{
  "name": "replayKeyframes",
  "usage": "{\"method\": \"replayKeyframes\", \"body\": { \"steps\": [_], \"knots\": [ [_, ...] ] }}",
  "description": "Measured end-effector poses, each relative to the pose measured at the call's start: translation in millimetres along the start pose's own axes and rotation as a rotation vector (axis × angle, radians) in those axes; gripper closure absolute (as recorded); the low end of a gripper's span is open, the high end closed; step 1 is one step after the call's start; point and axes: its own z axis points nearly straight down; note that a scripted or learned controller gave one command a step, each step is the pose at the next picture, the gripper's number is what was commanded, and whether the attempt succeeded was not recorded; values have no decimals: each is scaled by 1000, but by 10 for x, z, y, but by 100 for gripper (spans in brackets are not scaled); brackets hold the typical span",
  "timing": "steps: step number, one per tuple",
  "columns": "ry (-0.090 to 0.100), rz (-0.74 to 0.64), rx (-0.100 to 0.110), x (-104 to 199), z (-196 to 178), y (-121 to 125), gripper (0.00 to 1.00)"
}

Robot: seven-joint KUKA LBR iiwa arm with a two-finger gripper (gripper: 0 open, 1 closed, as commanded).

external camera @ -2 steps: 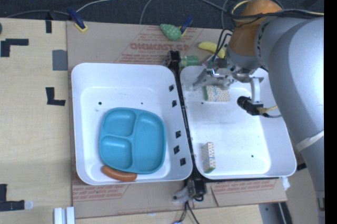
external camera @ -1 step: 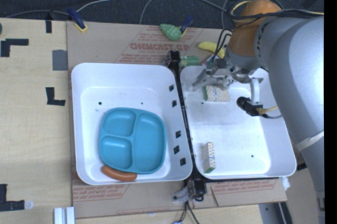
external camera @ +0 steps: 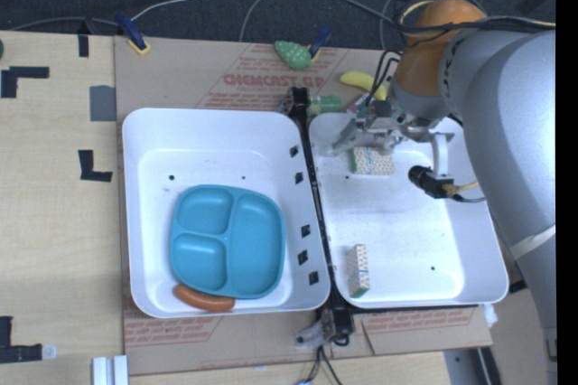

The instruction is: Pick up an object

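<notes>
Two white bins; landmark, the right bin (external camera: 470, 275). In it: two patterned boxes, one (external camera: 358, 268) at its front-left, one (external camera: 372, 161) at its back, pinched by my gripper (external camera: 368, 146).

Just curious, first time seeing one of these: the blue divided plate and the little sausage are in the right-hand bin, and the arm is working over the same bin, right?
Not quite. The camera view shows the blue divided plate and the little sausage in the left bin. The arm's gripper is over the right bin, above a small patterned box.
</notes>
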Motion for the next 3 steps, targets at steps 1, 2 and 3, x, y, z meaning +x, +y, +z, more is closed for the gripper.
{"method": "replayKeyframes", "body": {
  "steps": [1, 2, 3],
  "knots": [
    [-5, 1, -3, 147, -10, 4, 0],
    [2, -1, -1, 61, 0, 3, 0],
    [0, -1, -4, 56, -108, 12, 100]
  ]
}}
